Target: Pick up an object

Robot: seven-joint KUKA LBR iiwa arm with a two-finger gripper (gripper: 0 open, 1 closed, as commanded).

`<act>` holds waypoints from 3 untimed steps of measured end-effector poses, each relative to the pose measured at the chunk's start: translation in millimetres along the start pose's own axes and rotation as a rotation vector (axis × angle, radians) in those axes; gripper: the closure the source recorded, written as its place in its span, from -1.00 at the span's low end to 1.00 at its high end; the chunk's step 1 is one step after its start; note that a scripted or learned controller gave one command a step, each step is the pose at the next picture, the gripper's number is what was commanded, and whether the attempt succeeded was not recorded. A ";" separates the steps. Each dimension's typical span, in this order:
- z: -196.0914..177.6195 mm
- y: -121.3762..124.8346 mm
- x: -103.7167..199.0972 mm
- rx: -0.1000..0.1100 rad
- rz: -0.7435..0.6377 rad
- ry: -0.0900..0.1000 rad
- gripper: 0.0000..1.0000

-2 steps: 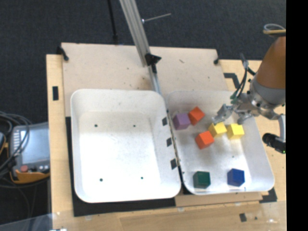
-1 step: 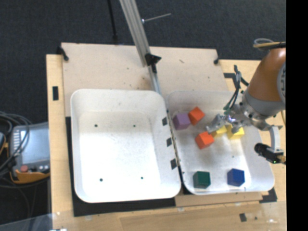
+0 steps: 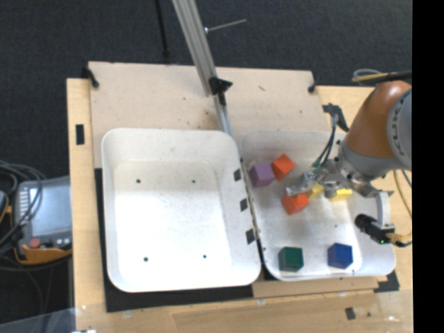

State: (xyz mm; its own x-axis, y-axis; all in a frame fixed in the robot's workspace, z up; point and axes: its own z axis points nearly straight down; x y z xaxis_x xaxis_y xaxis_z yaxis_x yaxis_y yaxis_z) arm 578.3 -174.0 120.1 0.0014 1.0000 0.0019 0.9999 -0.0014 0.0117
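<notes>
Reaching in from the right over the right bin (image 3: 378, 261), arm (image 3: 378, 134) bending down toward the middle of it. Hovering with the gripper (image 3: 304, 185) just above and touching or nearly touching a lower orange block (image 3: 295, 202); not possible to tell whether clenched or released, and nothing clearly being grasped. Lying just right of the gripper, a yellow block (image 3: 340, 194), partly tucked under the wrist. Sitting up and to the left, near the bin's left wall, a purple block (image 3: 261, 174) with a second orange block (image 3: 282, 166) touching its right side. Resting along the near edge of the same bin, a green block (image 3: 291, 258) and a blue block (image 3: 340, 254), well apart from each other and from the gripper. Sitting just beside on the left, the left bin (image 3: 109, 148), its rim touching the right bin's. Leaning across the board behind both bins, a metal post (image 3: 195, 37).
</notes>
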 end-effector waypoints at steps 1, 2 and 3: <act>-15.5 2.8 -3.3 -0.011 0.006 -0.005 1.00; -79.4 8.3 -0.4 0.003 -0.004 -0.005 1.00; -133.4 10.7 -2.0 0.003 -0.005 -0.005 1.00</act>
State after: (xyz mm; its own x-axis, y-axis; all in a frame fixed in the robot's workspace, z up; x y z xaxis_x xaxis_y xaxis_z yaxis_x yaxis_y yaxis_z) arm 587.4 -176.3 253.7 -0.0039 1.0000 -0.0029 1.0000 0.0039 0.0084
